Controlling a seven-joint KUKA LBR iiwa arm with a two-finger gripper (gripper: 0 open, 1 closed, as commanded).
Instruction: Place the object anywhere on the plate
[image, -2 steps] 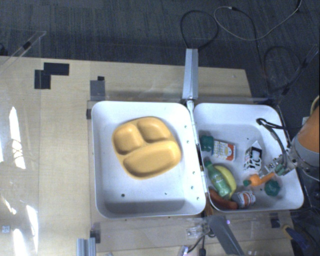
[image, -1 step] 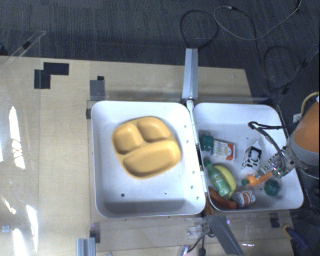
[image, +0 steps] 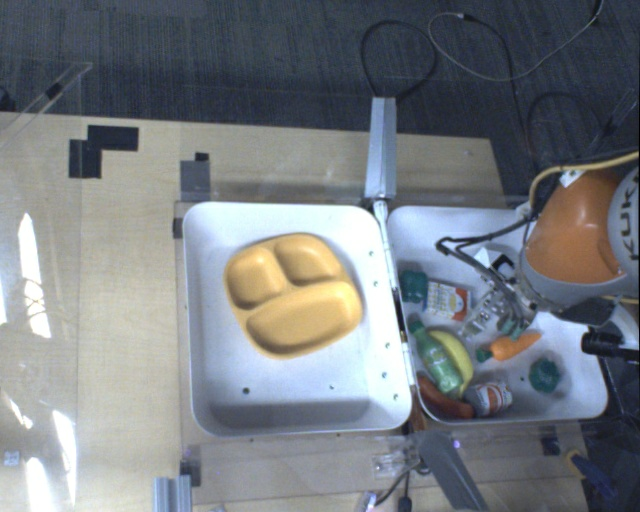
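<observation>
A yellow plate (image: 292, 293) with three compartments lies in the left white bin (image: 215, 390). My gripper (image: 497, 312) hangs low over the middle of the right bin (image: 590, 400), far to the right of the plate. Just below it and to its right lies an orange carrot (image: 515, 346). To its left is a small white carton (image: 437, 294) with green and orange print. A green bottle (image: 438, 362) and a yellow fruit (image: 456, 349) lie below and to the left of the gripper. Nothing rests on the plate.
The right bin also holds a red item (image: 446, 402) at its front wall, a small can (image: 492, 400) and a teal round piece (image: 545, 375). A metal divider post (image: 381, 150) stands behind the wall between the bins. Black cables (image: 480, 245) trail from the wrist.
</observation>
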